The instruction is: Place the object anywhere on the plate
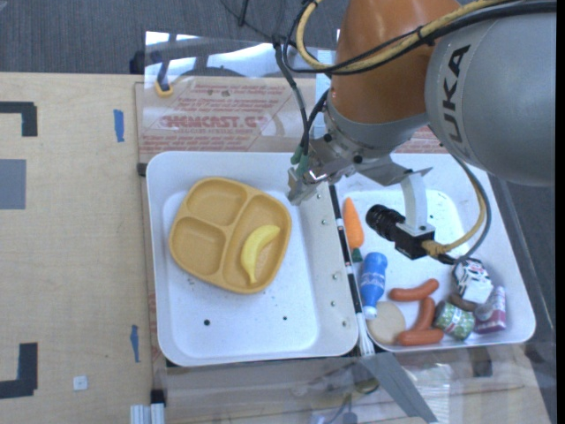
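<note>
Banana [258,251] — yellow, curved — on plate [199,237]

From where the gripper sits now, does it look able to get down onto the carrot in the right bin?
Probably yes. The carrot lies uncovered beside the bin divider, just below the gripper, apart from the blue bottle.
</note>
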{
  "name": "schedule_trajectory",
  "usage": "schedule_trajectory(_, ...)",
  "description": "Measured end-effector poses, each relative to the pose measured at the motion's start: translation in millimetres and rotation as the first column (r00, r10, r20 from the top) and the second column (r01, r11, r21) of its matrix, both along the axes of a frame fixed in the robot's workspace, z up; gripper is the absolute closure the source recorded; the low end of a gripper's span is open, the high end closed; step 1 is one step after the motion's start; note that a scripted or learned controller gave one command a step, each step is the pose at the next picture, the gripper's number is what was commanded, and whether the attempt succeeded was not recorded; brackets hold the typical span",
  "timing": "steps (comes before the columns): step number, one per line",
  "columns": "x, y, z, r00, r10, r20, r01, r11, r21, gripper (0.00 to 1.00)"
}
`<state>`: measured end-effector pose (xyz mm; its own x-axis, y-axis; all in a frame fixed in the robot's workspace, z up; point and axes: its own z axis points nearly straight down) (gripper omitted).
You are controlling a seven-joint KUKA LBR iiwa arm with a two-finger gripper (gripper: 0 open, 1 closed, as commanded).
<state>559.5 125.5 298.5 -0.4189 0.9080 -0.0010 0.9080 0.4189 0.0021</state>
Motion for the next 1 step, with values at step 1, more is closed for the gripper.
schedule_trajectory(1, 16.5, 20.1, 16.8, 0.957, 0.289, 0.003, -0.289, 0.957, -0.001, 1.0)
